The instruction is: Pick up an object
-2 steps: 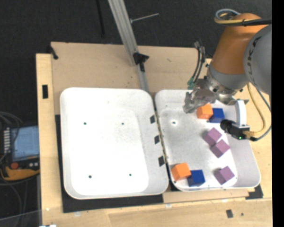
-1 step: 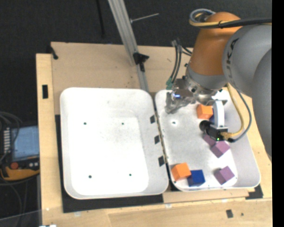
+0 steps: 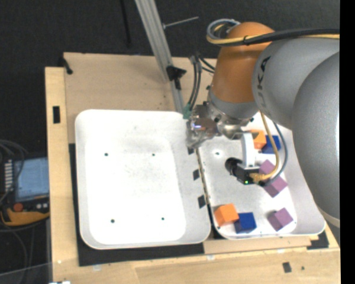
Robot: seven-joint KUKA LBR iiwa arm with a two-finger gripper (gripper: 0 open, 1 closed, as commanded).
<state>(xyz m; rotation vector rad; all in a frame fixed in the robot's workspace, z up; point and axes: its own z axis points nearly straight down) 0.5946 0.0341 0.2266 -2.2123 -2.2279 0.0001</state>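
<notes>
My gripper (image 3: 197, 132) hangs below the orange wrist band at the far left corner of the right bin (image 3: 216, 158), close to the wall between the two bins. No block lies under it that I can see. Loose blocks sit in the right bin: an orange block (image 3: 226, 213), a blue block (image 3: 246, 222) and a purple block (image 3: 280, 218) along the near edge. Another purple block (image 3: 276, 186) lies mid-right. An orange block (image 3: 259, 139) and a blue block (image 3: 273, 142) are partly hidden behind the arm.
The left bin (image 3: 86, 158) is a shallow white tray beside the right one. A slanted metal rail (image 3: 157, 40) rises behind the bins near the gripper. The grey arm covers the right bin's far right part.
</notes>
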